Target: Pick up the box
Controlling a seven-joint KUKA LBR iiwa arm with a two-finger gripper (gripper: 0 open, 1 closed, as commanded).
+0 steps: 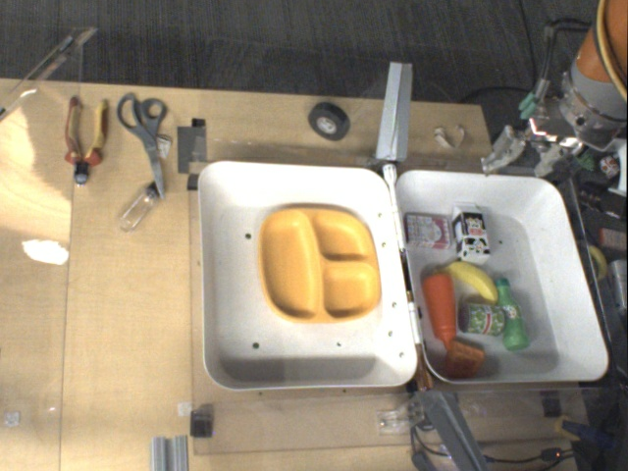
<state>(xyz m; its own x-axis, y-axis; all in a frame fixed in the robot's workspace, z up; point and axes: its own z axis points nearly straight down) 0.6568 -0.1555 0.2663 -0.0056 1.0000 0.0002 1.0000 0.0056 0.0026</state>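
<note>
Counter (pixel 98 361): nearest you was its bare front strip. Pliers (pixel 83 133) and scissors (pixel 147 133) lay at its far left, well away from the work.
Left bin (pixel 224 353): it held a yellow tray (pixel 319 261) with compartments and nothing your task needed.
Right bin (pixel 574 359): every candidate lay in here, crowded toward its left wall.
Box (pixel 427 230): you would have judged the small pink-and-white packet in the bin's far-left corner to be the box. It lay flat, just beside the wall shared with the left bin. Its outline was close to square, so no long axis was clear.
Carton (pixel 472 235): a black-and-white carton stood just right of the box, near it but seemingly apart. It could also have passed for the box.
Other items: a carrot (pixel 441 307), banana (pixel 471 281), can (pixel 481 319) and green bottle (pixel 511 328) lay nearer you than the box.
Gripper (pixel 518 145): it hung past the right bin's far rim, outside the bin.
Key relation: from the gripper, the box lay to the left and toward you, down inside the bin.
Grip state: you could not tell whether it was open or closed, and nothing from the bin was seen in it.
Arm (pixel 601 72): it came in from the upper right, its orange band high at the edge and its wrist angled toward the bin's far rim.
</note>
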